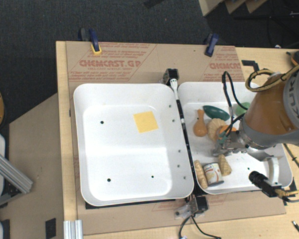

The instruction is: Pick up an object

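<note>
A flat yellow square [146, 121] lies in the left bin [89, 148]. The right bin [189, 91] holds a tan wooden spoon-like piece [201, 125], a dark green oval thing [216, 111], a pale orange-topped object [222, 129], a small labelled can [213, 174] and a tan roll [224, 166]. My gripper [226, 146] reaches down into the right bin among these, just above the can and roll and right below the pale object. Nothing shows between its fingers.
Both bins rest on a cardboard sheet [139, 59] held by blue clamps [94, 39] at the back. A black divider strip [182, 123] runs between the bins. The arm's body [274, 113] covers the right bin's right half.
</note>
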Action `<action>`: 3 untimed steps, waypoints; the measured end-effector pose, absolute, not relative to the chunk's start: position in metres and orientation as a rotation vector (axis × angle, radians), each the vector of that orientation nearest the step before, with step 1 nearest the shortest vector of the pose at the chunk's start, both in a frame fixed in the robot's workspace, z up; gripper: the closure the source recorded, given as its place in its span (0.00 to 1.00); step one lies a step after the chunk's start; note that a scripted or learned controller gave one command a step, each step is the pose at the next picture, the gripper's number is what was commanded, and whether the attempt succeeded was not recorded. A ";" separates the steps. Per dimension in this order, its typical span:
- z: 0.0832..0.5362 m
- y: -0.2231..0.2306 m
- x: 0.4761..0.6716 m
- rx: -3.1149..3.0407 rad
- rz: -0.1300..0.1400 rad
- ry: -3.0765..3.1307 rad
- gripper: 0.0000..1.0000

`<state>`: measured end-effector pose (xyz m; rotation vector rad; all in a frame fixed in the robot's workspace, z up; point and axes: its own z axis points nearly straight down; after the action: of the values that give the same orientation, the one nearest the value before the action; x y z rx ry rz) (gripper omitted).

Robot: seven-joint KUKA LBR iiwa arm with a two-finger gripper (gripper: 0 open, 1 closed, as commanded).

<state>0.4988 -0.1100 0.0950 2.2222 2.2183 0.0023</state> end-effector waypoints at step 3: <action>0.250 -0.042 0.478 2.223 -0.005 2.230 1.00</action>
<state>0.4777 -0.0419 0.2496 2.2230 2.2298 -0.0050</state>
